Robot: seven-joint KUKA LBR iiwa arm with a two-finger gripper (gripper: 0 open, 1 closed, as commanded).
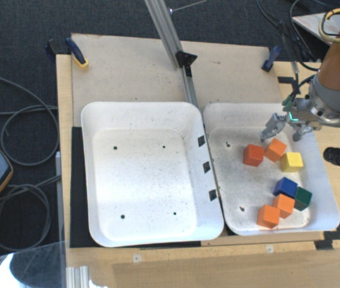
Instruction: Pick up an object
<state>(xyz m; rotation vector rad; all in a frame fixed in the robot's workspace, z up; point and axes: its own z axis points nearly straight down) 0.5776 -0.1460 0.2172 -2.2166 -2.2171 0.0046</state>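
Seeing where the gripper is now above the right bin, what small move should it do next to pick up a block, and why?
Probably a short descent onto the orange block. The gripper hangs over the right bin, just above this block, with nothing between its fingers. A red-orange block and a yellow block sit close beside it, so it should go straight down.

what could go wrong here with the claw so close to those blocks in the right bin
1. The claw hangs open just above a tight trio: red block, orange block and yellow block. Closing could push one aside or catch two.
2. The lower cluster, with the blue block and green block, is packed and near the bin's wall, leaving little finger room.
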